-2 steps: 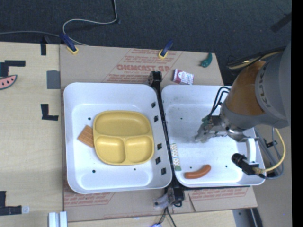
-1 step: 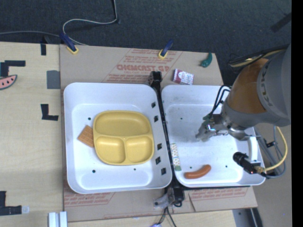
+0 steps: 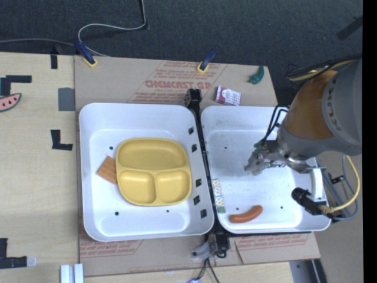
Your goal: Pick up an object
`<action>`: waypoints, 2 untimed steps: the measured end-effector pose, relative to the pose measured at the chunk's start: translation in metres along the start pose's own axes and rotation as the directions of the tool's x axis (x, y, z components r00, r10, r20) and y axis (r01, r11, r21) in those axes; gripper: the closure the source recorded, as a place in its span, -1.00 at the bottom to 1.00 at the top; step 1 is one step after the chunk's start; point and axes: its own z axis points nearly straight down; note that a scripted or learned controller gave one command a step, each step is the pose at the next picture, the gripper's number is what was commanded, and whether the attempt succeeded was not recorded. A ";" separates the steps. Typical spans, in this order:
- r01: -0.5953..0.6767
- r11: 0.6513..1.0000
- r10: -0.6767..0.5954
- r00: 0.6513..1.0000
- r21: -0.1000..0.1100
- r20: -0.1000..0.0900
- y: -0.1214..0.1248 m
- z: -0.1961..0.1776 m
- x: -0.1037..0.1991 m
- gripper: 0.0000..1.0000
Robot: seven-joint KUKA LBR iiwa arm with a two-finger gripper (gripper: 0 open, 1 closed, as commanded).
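A toy sausage (image 3: 245,214) lies near the front edge of the right bin (image 3: 235,128), w/ a thin printed strip (image 3: 218,196) just beside it along the bin's left wall. It appears the likeliest pick, being the one loose item close to the robot. The gripper (image 3: 258,161) hangs over the middle of the right bin, toward its right side, well apart from the sausage; whether it is open or closed can't be told at this angle, and nothing is seen held in it. The grey arm (image 3: 321,119) reaches in from the right edge.

In the left bin (image 3: 94,122), a yellow divided plate (image 3: 154,171) sits at centre, w/ a brown cracker-like piece (image 3: 108,170) tucked at its left rim, partly under it. A small red-and-white packet (image 3: 227,95) rests on the cardboard sheet (image 3: 135,81) behind the bins, near their back edges.

Judged step: approach, pick not yet made. Next move likely calls for the gripper to shift toward the front edge, line up across the sausage's narrow width, then drop low enough to the bin floor to close on it w/o nudging it against the front wall.
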 end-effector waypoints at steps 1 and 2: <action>0.000 1.000 0.000 1.000 0.000 0.000 0.000 0.000 0.000 -1.00; 0.001 1.000 -0.001 1.000 0.003 0.003 0.013 0.056 0.001 -1.00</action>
